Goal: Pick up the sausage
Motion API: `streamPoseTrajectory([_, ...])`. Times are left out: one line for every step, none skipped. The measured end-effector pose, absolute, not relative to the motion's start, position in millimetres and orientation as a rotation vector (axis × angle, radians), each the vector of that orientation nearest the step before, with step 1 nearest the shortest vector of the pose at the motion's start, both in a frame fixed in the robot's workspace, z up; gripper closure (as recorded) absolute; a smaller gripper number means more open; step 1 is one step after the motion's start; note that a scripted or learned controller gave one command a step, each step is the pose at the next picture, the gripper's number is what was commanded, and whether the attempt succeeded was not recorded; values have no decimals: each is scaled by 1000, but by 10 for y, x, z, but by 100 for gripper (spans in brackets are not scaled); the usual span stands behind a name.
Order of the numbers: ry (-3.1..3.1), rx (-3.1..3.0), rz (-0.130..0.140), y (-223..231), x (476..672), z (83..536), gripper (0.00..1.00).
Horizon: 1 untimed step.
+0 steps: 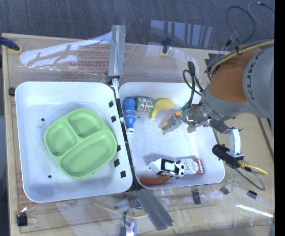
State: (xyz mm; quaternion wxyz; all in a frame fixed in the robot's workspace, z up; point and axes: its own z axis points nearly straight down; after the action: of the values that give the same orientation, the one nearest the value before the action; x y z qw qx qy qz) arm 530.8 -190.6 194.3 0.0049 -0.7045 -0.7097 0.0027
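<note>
Bench (14, 191) is pale wood under clear plastic sheeting, clamps along the far and left edges, dark carpet beyond. Two shallow white bins side by side: left bin (29, 146) has a green divided plate (81, 142) with three compartments, sitting roughly centre. Right bin (201, 178) carries the clutter. Arm (241, 80) comes in from the right, grey body with the orange band above the wrist, wrist angled down and left over the right bin's right-hand side, cables looping off the back. Gripper (169, 124) is low in the bin's upper middle, pointing left; fingers look narrow, nearly together, nothing visible between them. Sausage (155, 180) lies at the near edge of the right bin, against the front wall near the left corner; long axis runs roughly left-right along that wall, ends curving slightly away from it. It's touching or just under the milk carton (182, 166) with the cow print, which lies flat just behind it. Well apart from the gripper. Along the far side: a blue bottle (129, 111) by the divider, a small green can (144, 104) beside it, then a banana (161, 106) just left of the gripper.
</note>
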Motion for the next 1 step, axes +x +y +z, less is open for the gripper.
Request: streamPoseTrajectory([-2254,-2178,5,-1812,5534,2014,0])
